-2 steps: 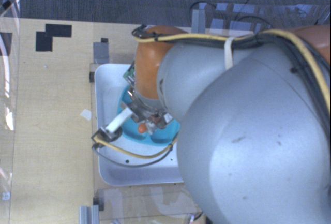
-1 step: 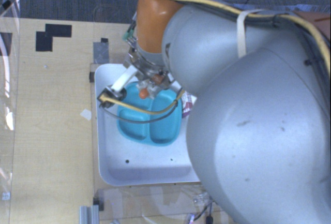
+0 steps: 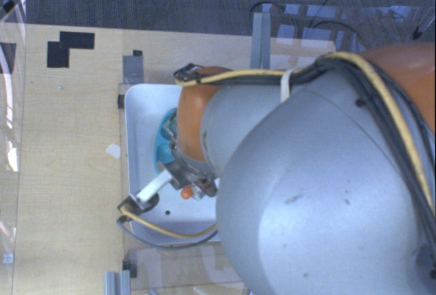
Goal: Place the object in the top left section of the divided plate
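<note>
Jaws over bin (image 3: 139,145), orange object (image 3: 185,193) beside

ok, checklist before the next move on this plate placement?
1. The teal plate lies in the shallow white bin: ok, its left edge shows.
2. Plate's top left section free: cannot tell, the grey arm covers it.
3. Object held by gripper: cannot tell.
4. Gripper over the bin: ok.
5. Identity of small orange thing beside gripper: cannot tell, too small.
</note>
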